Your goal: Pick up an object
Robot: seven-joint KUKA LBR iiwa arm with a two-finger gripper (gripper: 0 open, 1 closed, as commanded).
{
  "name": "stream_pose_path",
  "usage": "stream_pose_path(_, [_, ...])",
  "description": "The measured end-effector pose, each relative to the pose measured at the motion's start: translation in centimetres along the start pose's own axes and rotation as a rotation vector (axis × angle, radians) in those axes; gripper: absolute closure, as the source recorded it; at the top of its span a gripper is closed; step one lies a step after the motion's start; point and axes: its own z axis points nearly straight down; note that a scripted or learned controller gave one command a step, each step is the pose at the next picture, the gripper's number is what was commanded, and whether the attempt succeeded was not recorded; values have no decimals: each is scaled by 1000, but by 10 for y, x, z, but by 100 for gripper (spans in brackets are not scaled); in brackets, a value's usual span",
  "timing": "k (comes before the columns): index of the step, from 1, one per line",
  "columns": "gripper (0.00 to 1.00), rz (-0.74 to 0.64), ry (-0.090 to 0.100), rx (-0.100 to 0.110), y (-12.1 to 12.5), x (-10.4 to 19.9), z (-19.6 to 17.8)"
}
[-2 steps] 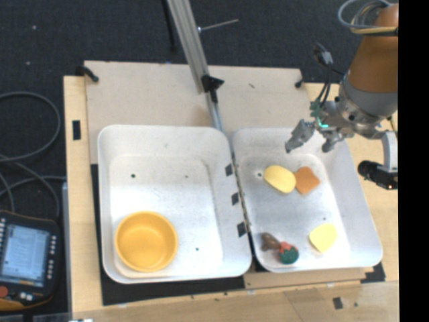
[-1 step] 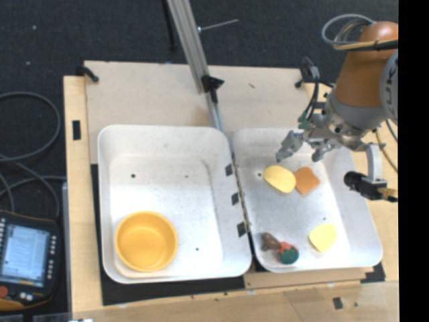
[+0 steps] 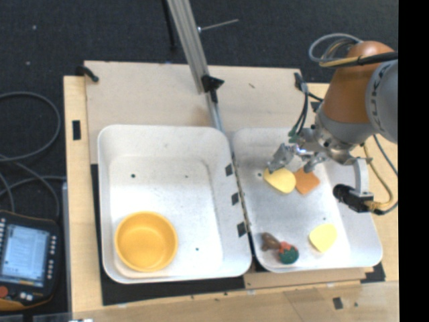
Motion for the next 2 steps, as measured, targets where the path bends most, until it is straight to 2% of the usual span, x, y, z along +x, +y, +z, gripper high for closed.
stream_pose_path(1, [0, 0, 0, 2, -6, 2, 62])
stream_pose_path(2, [100, 4, 1, -7, -4, 1, 47])
